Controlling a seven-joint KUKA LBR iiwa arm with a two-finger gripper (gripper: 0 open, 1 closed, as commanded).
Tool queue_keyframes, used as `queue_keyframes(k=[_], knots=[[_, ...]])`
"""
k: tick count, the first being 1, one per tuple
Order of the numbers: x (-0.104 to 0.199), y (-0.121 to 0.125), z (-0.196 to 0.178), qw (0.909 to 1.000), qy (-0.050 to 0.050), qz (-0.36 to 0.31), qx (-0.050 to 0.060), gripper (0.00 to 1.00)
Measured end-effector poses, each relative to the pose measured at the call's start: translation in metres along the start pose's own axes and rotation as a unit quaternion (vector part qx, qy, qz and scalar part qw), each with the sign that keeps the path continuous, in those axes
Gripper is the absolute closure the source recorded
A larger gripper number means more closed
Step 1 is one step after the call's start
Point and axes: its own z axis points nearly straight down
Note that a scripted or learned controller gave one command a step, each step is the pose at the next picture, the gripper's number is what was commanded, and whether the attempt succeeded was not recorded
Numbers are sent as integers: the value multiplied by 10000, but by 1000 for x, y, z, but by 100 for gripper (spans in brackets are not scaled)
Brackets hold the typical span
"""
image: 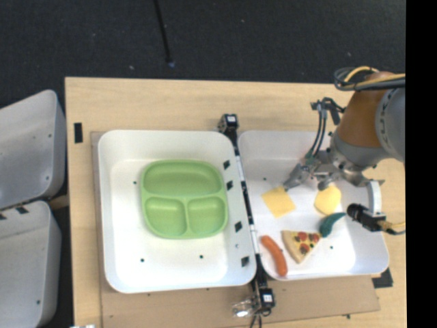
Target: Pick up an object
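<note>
A: We see the green plate (184, 198) centred in the left bin (109, 251).

B: In the right bin (365, 262), the gripper (305, 174) hangs just above the cheese slice (278, 201), mid-bin. Whether it is clamped or parted, we cannot tell.

Grey arm (372, 125) reaching in from right, orange band showing above wrist, wrist angling down and leftward. Gripper (300, 177) hanging low, pointing left; cables looping beside wrist.
</note>
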Motion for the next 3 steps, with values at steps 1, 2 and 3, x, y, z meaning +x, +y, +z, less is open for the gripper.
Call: queue_keyframes(k=[1, 2, 3], knots=[[-1, 1, -14, 10000, 3, 11, -29, 100], [4, -4, -62, 10000, 6, -12, -31, 100], [5, -6, -106, 10000, 2, -10, -40, 100]])
